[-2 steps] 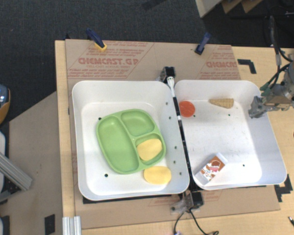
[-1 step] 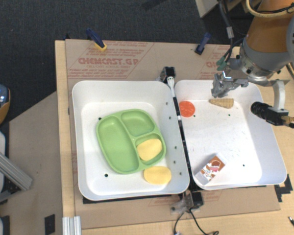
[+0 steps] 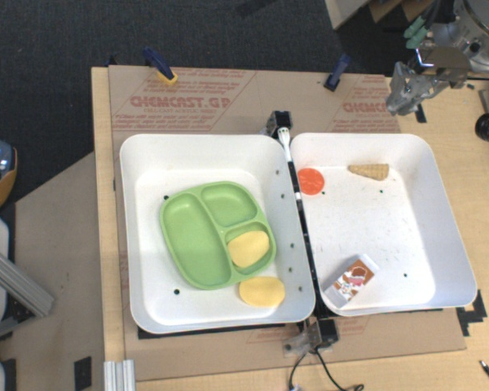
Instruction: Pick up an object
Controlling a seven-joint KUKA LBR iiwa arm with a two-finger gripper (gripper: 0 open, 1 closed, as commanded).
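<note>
My gripper (image 3: 405, 94) hangs above the bench at the upper right, beyond the far edge of the right bin (image 3: 440, 218), with nothing seen between its fingers. In the right bin lie an orange disc (image 3: 310, 181) at the far left, a tan cone-shaped piece (image 3: 368, 170) near the far wall, and a small printed packet (image 3: 353, 280) in the near left corner. The left bin (image 3: 138, 218) holds a green divided tray (image 3: 205, 233) with a yellow piece (image 3: 248, 248) in its small compartment. A second yellow piece (image 3: 261, 291) lies just outside the tray.
Both bins sit on a cardboard sheet (image 3: 187, 96) held by blue clamps (image 3: 160, 64) at the far edge. A black divider strip (image 3: 292, 177) runs between the bins. A metal rail (image 3: 16, 283) lies at the left.
</note>
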